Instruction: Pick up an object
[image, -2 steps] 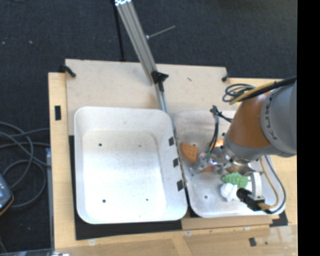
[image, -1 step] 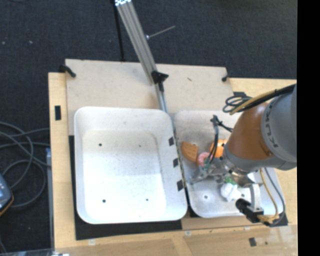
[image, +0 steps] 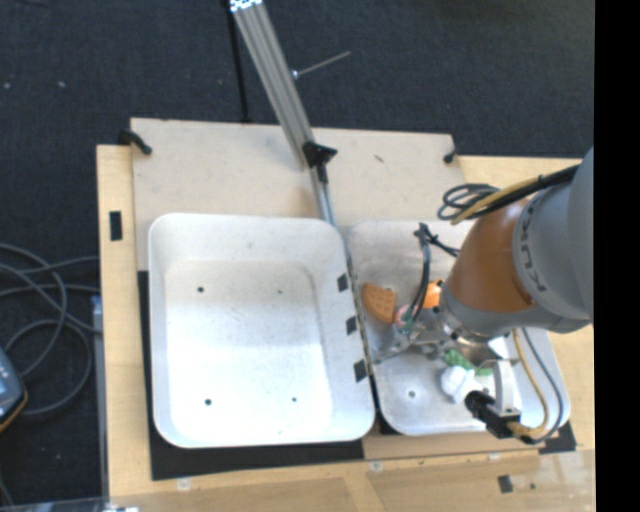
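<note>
My gripper (image: 404, 334) is low in the right bin (image: 415, 412), near its left wall, with the grey and orange arm above it hiding much of the bin. A tan, rounded object (image: 377, 300) lies just up and left of the gripper, close to the wall. A small orange piece (image: 432, 295) shows beside the wrist. A green thing (image: 456, 357) and a white thing (image: 457, 381) lie below the wrist toward the bin's front. I see nothing between the gripper's tips.
The left bin (image: 250, 320) stands beside the right one, their walls touching. A slanted metal rail (image: 285, 90) runs from the top of the view down to the bins' shared edge. Cables lie off the bench at left.
</note>
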